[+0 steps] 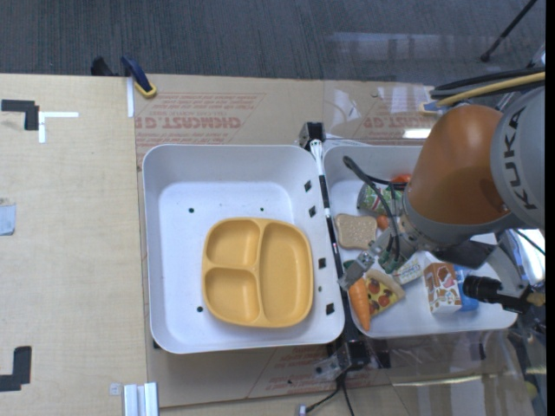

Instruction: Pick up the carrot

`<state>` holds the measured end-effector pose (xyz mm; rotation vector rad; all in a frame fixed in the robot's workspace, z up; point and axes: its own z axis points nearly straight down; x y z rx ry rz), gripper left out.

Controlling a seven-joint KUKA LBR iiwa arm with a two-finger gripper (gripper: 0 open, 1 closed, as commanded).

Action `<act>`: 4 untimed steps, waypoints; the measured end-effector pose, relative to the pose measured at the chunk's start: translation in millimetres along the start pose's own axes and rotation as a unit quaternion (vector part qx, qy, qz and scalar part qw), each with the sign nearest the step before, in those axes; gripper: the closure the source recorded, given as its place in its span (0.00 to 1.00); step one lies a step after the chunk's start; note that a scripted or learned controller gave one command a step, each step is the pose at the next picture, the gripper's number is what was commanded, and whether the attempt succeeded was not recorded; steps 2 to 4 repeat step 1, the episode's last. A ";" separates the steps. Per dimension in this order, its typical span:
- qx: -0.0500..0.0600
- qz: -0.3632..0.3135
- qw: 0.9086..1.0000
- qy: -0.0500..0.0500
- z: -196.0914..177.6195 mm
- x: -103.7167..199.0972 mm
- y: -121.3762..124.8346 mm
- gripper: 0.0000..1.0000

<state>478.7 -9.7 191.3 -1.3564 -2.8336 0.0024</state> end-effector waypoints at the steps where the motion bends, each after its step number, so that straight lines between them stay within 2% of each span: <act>1: 0.000 0.000 1.000 0.000 0.0 0.0 0.0 0.00; 4: 0.000 0.000 1.000 0.000 0.0 0.0 0.0 0.00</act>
